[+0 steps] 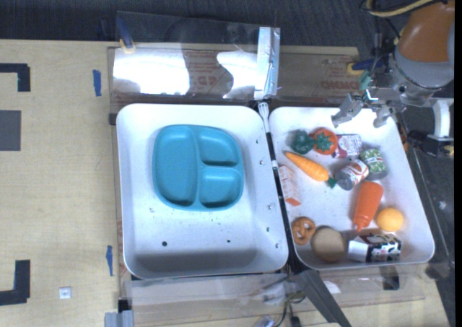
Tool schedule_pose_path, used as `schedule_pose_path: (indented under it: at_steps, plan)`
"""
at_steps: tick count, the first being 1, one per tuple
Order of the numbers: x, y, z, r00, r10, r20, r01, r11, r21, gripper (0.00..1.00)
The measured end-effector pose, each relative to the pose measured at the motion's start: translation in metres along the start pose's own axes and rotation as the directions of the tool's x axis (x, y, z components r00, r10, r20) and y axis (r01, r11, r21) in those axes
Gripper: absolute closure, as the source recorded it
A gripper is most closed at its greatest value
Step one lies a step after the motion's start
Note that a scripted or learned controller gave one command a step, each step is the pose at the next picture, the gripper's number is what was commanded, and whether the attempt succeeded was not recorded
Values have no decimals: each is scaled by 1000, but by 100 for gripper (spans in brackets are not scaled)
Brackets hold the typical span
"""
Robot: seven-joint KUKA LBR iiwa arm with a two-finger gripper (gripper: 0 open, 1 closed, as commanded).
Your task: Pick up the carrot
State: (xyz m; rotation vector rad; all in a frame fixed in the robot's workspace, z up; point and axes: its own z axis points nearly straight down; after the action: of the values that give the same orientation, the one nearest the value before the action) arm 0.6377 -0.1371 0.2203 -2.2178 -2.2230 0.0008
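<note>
The carrot (307,165) is orange with a green stub at its lower right end. It lies slanted in the left part of the right bin (417,195), near the divider. My gripper (363,114) hangs over the bin's back edge, up and to the right of the carrot and well apart from it. Its two fingers are spread open with nothing between them.
Around the carrot lie a red and green vegetable (319,141), small packets (351,145), a can (349,175), an orange-red bottle (367,203), an orange ball (390,219), a pretzel (302,229) and a brown ball (328,242). The left bin (137,195) holds a blue divided tray (196,165).
</note>
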Motion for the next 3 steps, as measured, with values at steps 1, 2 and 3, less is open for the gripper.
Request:
schedule_pose_path:
  at_steps: [1, 2, 3]
  plan:
    - [-11, -88, 125, 1000, -14, 1, 14, 1000, 6, 0]
    - [30, -86, 133, 934, -358, 3, 358, 934, -5, 0]
    - [38, -58, 133, 732, -681, 9, 681, 732, -6, 0]
